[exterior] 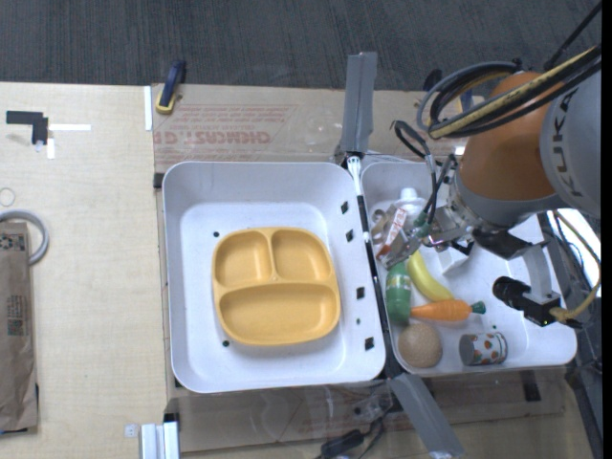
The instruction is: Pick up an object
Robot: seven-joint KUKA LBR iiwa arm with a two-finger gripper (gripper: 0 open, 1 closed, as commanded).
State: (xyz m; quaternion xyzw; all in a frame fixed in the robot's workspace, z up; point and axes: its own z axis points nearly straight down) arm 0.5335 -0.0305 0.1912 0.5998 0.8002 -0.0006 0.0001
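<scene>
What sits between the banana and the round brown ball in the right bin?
In the camera view, the carrot lies between the banana above it and the brown ball below it, in the right bin.

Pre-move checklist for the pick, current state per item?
1. Gripper over the right bin: ok.
2. Object seen between the gripper's tips: cannot tell, clutter beneath.
3. Targets in view: banana, carrot, green bottle, brown ball, small can: ok.
4. Objects spaced apart for a clean grasp: not ok; banana, carrot and bottle crowd together.
5. Yellow divided tray sits flat in the left bin: ok.
</scene>
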